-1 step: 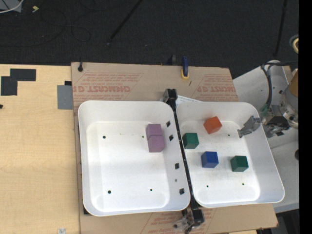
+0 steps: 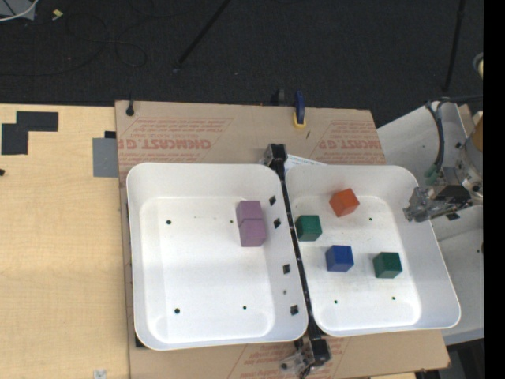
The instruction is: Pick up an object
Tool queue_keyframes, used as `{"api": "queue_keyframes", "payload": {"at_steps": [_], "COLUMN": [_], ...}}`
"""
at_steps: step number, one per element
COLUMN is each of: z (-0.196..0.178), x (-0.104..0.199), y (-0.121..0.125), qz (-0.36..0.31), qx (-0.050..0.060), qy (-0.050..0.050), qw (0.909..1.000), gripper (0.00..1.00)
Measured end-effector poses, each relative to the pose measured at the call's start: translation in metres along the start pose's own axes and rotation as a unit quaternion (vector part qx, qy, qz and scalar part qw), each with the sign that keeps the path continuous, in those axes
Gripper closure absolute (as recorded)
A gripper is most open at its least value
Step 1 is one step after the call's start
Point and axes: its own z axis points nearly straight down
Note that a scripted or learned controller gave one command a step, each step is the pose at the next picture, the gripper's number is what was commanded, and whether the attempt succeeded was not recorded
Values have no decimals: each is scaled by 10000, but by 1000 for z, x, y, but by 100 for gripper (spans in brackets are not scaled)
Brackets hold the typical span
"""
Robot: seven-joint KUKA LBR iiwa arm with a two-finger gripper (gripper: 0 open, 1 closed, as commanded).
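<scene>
Grey metal claw (image 2: 430, 204), black cables looping above, pale arm casing behind.

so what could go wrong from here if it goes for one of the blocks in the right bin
The gripper sits over the right bin's right rim, so a straight descent could strike that wall. The blue cube lies close to a green cube and another green cube, so a finger might nudge a neighbour. The orange cube looks rotated, so an unaligned grasp may slip.
</scene>
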Motion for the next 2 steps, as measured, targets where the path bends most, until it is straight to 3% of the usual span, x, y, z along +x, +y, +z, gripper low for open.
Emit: {"api": "queue_keyframes", "payload": {"at_steps": [1, 2], "z": [11, 42], "x": [3, 27], "y": [70, 75], "qz": [-10, -7], "qx": [-19, 14], "qy": [-4, 5], "qw": [10000, 10000], "gripper": [100, 100]}}
